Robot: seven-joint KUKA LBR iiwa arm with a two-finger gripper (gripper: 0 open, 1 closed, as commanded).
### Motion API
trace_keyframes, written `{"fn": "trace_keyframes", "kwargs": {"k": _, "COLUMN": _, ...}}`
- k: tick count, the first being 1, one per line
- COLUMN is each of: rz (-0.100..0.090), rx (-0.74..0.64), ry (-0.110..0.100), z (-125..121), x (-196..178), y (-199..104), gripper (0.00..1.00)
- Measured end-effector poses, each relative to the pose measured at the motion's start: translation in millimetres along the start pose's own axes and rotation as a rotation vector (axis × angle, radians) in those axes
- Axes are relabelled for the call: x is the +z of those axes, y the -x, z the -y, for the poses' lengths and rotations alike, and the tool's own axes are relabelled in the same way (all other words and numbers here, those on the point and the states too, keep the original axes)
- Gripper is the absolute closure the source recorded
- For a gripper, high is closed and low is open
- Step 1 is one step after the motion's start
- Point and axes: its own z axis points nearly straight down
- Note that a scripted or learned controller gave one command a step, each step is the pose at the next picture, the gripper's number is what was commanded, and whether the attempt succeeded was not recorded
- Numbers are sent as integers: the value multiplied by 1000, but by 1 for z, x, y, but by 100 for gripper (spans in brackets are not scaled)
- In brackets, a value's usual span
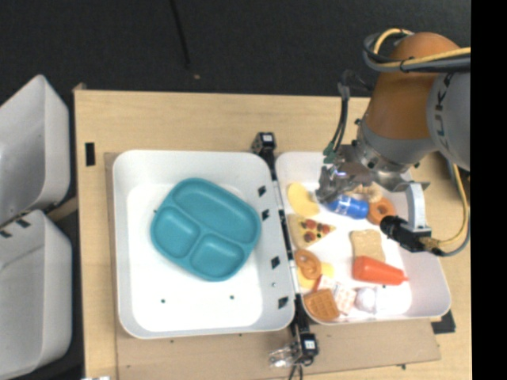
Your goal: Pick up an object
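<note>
Gripper (339,187) low in right bin (432,287), over blue bottle (348,207); finger state: cannot tell. Advice: centre on bottle, avoid yellow piece (301,199), lift straight.

A robot lab — wooden bench (198,117), two white bins (127,236), toy food (379,271).

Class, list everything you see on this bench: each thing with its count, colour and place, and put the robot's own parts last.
Bins: two, white, side by side on the bench.
Divided plate: one, teal, in the left bin.
Bottle: one, blue, right bin, under the gripper.
Carrot: one, orange, right bin.
Bread slice: one, tan, right bin.
Waffle: one, brown, right bin's near edge.
Pizza slice: one, yellow, right bin.
Arm: one, grey and orange, from the right.
Gripper: one, low over the right bin.
</note>
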Motion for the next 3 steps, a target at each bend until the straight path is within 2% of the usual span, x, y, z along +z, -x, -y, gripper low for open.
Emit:
{"fn": "trace_keyframes", "kwargs": {"k": 1, "rz": 1, "rx": 1, "ry": -1, "z": 41, "x": 16, "y": -34, "gripper": 100}}
{"fn": "trace_keyframes", "kwargs": {"k": 2, "rz": 0, "rx": -1, "ry": 0, "z": 72, "x": 5, "y": -62, "gripper": 100}}
{"fn": "trace_keyframes", "kwargs": {"k": 3, "rz": 2, "rx": 7, "ry": -1, "z": 89, "x": 12, "y": -66, "gripper": 100}}
